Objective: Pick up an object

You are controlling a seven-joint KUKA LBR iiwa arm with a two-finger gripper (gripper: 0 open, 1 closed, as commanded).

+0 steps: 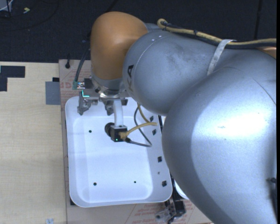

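The grey KUKA arm (214,125) reaches in from the right, its bulky links close to the camera and large across the right side of the view. A big rounded joint (163,73) sits at upper centre. Beyond it the orange band (114,38) bulges to the left and turns downward into the wrist (106,85). The wrist points steeply down, and the gripper (97,105) hangs just below it, left of the view's centre. A cable (200,34) runs along the top of the arm, held by a pale strap (217,55).
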